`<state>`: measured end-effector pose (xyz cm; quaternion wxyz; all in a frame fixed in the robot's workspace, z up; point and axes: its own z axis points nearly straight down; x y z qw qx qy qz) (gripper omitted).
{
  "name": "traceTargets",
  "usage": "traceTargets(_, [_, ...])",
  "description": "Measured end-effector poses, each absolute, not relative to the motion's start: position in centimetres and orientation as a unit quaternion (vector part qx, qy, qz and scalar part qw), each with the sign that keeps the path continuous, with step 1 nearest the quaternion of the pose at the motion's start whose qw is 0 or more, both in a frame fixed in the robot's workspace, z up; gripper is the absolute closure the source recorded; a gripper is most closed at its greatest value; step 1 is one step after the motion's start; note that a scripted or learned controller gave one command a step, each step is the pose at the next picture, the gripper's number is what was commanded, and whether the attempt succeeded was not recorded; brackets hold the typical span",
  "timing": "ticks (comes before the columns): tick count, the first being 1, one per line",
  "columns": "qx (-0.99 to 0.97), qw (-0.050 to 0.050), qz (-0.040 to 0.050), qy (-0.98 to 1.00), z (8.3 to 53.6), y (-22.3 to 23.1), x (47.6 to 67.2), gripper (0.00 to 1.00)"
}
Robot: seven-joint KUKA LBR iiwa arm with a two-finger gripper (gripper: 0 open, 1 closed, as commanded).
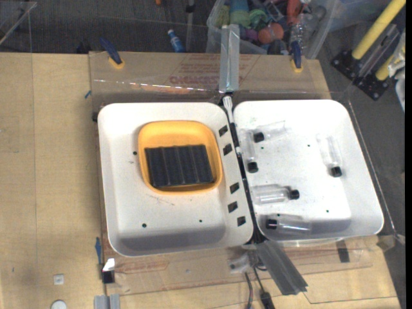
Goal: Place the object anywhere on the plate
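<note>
- Left white bin [122,217]: the orange squarish plate [147,136] sits centred, a black ribbed pad [179,165] on it, waiting as the target.
- Right white bin [335,211]: clear black-capped plastic vials [275,194] lie scattered, apart from the plate, pickable.
- Jaws: cannot tell their state.

Robotics laboratory. Evidence: two white bins [167,237] fixed side by side on a plywood bench [45,172], clear tub of mixed test objects [270,11] at twelve o'clock.
</note>
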<state>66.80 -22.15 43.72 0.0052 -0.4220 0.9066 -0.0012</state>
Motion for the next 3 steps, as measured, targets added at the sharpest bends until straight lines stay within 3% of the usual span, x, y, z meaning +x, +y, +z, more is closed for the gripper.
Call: traceTargets(3, [-0.762, 0.004, -0.0013, 0.647, 43.60, -22.13, 66.78, 1.00])
